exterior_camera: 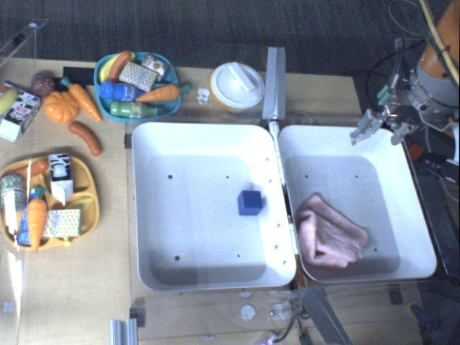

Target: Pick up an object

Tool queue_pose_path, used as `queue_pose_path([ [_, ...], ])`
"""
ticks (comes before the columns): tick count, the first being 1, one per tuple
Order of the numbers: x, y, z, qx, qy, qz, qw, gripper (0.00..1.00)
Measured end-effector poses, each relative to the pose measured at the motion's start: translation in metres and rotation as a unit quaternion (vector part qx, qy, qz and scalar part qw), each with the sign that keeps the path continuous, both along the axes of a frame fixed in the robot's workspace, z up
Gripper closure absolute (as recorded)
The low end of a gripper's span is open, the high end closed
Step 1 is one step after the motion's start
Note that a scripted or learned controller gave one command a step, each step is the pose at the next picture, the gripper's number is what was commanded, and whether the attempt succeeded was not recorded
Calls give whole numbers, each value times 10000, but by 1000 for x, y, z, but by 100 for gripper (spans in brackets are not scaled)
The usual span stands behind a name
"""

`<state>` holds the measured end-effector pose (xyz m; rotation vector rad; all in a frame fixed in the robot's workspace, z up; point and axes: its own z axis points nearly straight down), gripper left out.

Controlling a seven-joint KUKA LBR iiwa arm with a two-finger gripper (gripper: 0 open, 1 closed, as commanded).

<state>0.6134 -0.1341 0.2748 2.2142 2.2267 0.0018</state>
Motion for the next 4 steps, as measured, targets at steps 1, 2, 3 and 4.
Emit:
queue_pose_path([
  [1, -82, 16, -83, 2, 5, 1268, 9919, 0],
  [2, -88, 27, -179, -8, -29, 1937, 9811, 0],
  [3, -50, 21, -185, 4, -57, -547, 9985, 0],
  [4, -47, 22, -172, 4, -92, -528, 9986, 100],
])
